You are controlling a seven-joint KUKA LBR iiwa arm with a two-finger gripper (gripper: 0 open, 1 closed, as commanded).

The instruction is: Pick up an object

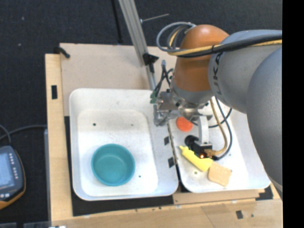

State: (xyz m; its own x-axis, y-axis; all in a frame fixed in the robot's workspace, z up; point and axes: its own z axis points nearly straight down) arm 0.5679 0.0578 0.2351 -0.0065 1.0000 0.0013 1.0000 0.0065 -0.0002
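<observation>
The only lettering stands on the grey arm (247,70), up and to the right of the fingers: dark capitals run down its shell just beside the orange band (199,56). They seem to be part of "KUKA", though the slant cuts them short. The pendant (8,172) far left of the fingers shows nothing readable.

Dark carpet floor (57,13) surrounds a pale wooden bench (99,63).
</observation>
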